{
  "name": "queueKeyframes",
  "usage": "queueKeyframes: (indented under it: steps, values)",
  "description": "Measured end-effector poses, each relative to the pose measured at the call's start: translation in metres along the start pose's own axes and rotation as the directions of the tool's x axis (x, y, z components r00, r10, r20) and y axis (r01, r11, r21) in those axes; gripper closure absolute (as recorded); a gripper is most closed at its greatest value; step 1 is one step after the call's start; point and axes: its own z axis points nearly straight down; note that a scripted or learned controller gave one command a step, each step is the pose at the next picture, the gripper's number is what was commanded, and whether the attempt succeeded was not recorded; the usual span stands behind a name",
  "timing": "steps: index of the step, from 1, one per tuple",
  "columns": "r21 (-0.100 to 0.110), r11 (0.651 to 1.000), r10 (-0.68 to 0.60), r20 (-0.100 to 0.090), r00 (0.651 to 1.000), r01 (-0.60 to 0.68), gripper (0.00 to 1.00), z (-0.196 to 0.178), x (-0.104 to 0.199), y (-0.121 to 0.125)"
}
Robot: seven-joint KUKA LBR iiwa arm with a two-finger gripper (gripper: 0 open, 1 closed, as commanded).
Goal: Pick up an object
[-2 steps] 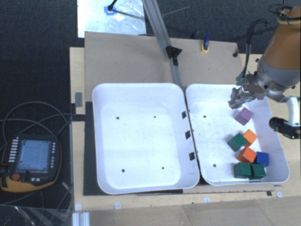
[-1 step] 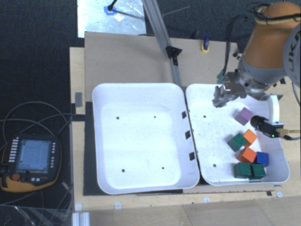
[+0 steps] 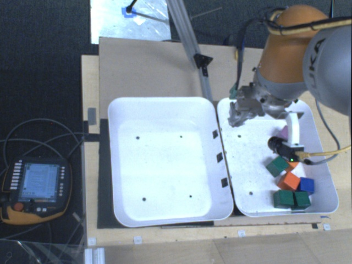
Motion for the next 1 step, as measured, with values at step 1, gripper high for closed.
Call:
queueKeyframes:
  steps: [1]
  values:
    - [0.000,1.000,-0.002,-0.001,1.000,0.002,1.00,0.0104,0.0633,-0.0007]
